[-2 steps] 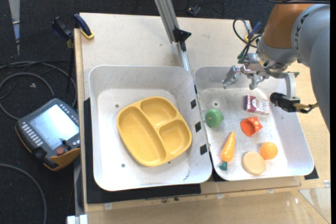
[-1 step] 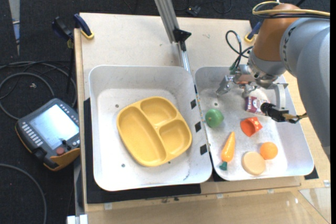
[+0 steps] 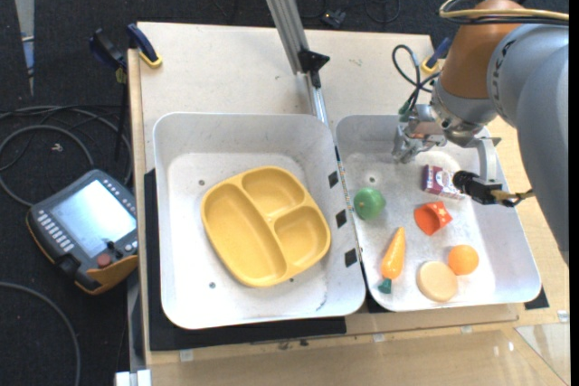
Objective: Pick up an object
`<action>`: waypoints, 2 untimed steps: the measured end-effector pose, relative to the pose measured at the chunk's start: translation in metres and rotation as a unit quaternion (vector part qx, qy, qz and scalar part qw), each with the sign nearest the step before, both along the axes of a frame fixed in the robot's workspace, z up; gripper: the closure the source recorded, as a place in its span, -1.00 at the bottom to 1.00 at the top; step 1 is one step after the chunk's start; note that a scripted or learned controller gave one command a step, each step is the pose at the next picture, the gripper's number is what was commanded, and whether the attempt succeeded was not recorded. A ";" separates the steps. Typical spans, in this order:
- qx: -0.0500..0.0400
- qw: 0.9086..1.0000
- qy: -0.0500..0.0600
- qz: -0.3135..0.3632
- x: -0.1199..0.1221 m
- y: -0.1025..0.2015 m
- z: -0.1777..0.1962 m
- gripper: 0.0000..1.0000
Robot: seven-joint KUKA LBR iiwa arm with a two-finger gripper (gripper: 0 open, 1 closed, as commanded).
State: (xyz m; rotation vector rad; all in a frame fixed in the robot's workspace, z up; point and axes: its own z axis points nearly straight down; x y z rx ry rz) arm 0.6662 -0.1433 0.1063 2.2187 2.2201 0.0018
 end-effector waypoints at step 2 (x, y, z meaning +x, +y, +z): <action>0.000 1.000 -0.003 0.001 0.004 0.003 0.128 1.00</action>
